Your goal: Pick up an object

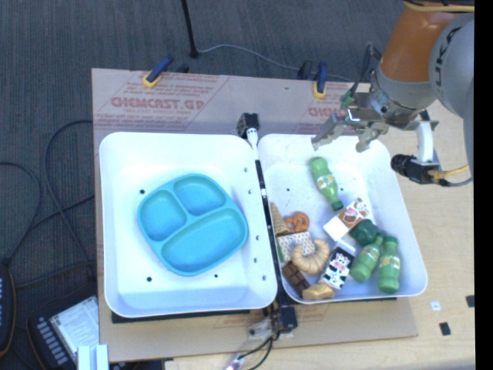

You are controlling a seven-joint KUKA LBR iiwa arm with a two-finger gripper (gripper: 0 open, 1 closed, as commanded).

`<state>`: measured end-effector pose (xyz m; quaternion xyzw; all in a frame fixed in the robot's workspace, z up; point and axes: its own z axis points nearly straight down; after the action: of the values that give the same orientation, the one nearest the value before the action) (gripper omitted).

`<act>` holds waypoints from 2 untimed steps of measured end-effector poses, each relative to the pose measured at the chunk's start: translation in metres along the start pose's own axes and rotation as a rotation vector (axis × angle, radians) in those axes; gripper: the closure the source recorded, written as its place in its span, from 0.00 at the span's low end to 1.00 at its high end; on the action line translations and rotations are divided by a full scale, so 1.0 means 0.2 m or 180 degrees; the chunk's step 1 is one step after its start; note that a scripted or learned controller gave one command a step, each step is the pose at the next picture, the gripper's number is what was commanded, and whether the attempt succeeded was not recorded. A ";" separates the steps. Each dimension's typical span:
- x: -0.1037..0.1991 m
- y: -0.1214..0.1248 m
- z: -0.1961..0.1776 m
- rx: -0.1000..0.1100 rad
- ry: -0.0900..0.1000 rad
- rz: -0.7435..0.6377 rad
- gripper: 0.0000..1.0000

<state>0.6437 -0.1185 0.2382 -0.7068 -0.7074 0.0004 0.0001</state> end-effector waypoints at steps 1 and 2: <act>0.01 -0.03 0.58 -0.0001 -0.0003 0.0003 0.00; 0.11 -0.08 0.75 -0.0015 -0.0010 0.0003 0.00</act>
<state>0.6278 -0.0968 0.0879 -0.7071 -0.7071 -0.0002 -0.0027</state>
